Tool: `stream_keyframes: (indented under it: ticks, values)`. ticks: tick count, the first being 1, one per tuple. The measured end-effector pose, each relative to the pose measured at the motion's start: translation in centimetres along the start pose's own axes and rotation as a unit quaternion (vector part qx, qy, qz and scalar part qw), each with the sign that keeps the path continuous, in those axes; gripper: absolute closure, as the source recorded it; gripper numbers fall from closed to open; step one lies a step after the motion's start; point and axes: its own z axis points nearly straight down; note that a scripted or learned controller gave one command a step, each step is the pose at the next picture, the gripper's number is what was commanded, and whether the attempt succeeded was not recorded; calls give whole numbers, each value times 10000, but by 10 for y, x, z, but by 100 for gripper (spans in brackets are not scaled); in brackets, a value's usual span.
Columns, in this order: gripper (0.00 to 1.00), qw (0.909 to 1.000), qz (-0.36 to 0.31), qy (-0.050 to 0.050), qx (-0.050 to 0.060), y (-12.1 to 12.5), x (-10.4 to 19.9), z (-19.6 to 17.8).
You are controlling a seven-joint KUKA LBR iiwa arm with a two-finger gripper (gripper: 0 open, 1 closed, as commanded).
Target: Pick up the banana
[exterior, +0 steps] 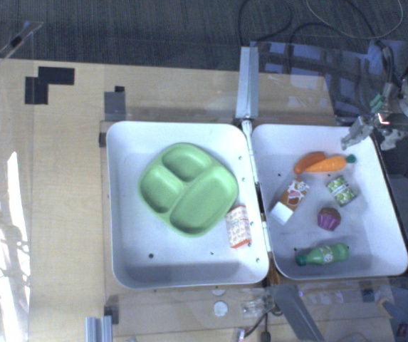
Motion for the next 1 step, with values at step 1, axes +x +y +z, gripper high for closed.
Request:
stream_keyframes:
  ticks: [1]
  values:
    - [0,9996,299,5,7,-12,-23,130]
